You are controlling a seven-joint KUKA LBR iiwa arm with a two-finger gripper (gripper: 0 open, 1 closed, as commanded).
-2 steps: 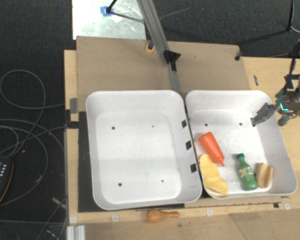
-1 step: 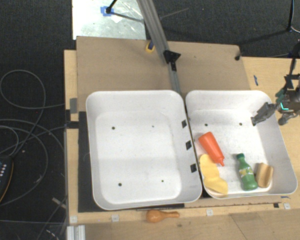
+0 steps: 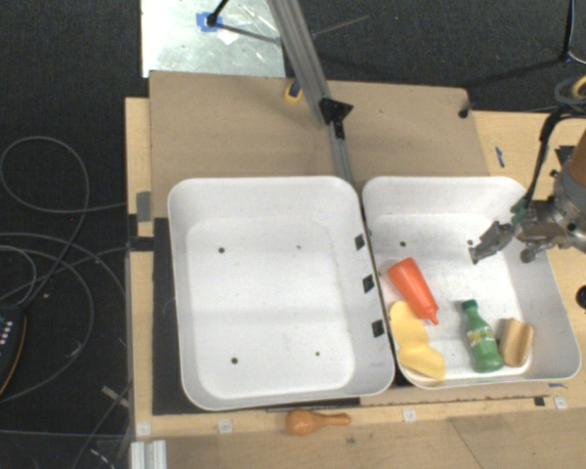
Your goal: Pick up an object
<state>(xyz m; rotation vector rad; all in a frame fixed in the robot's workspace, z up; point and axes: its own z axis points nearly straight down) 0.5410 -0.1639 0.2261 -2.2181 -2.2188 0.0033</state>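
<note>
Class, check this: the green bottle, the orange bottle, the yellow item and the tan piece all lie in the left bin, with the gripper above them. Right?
Not quite. The green bottle, orange bottle, yellow item and tan piece lie in the right bin, as the camera view shows. The gripper is above them.

Dark carpet floor [image 3: 59, 66] strewn with black cables [image 3: 39, 179].
</note>
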